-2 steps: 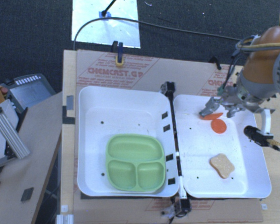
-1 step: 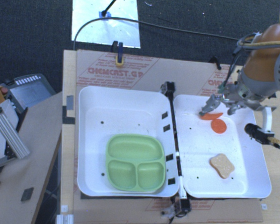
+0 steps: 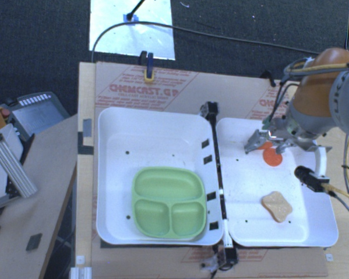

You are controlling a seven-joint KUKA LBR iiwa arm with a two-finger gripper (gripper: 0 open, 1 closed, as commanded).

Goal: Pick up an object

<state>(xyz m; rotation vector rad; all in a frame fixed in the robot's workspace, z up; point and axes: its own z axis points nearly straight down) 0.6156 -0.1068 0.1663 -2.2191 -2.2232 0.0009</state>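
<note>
Your end effector hangs low in the right bin, toward its twelve o'clock wall, fingers spread apart and gripping nothing. Look right beneath it: the orange disc lies on the bin floor, partly tucked under the right-hand finger, not lifted. Out toward five o'clock from there sits the tan bread-like piece, well apart and untouched. Across the divider at nine o'clock, the left bin carries the green divided tray. By my read, you're at the approach; closing and lifting are both left to do.
</note>
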